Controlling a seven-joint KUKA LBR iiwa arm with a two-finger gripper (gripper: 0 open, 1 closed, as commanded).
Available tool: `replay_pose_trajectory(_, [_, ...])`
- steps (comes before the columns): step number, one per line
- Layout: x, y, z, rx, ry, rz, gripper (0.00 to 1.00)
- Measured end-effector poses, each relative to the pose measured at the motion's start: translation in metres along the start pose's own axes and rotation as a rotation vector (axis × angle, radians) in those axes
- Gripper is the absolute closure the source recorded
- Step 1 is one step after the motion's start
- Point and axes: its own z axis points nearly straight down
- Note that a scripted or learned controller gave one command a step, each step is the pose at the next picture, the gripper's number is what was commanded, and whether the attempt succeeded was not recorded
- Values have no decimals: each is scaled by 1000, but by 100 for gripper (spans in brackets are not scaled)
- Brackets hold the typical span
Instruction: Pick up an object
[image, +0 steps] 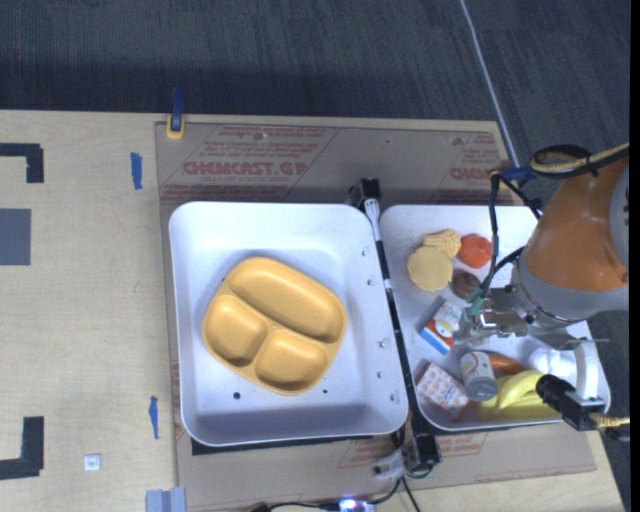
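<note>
1. Fingers first: from where I stand I cannot tell whether they are apart or together, because the grey wrist hangs over them; nothing I can see is being held.
2. What the gripper (487, 318) hangs above is the clutter in the right bin (520, 216), and any piece of it would serve as the object. Closest to it are a small blue, white and orange carton (442, 325) just to its left and a little brown piece (465, 285) just above it in the view.
3. Near the front wall lie a small can (480, 375) on its side, a yellow banana (515, 392) beside it and a red-and-white packet (440, 388). Toward the back sit a pale yellow disc (430, 268) and an orange-red lump (475, 250).
4. My guess is that the pieces lie jumbled and touching so that each try meets a different arrangement. That crowding could let a neighbour get nudged or caught along with the target.
5. Next door, the left bin (190, 235) holds a yellow divided tray (275, 322), well apart from the arm (575, 245), which reaches in from the right to keep the view over both bins open.
6. I'd judge the pick as not yet done.
</note>
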Motion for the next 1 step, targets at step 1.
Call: replay_pose_trajectory(1, [1, 0, 0, 0, 1, -1, 0])
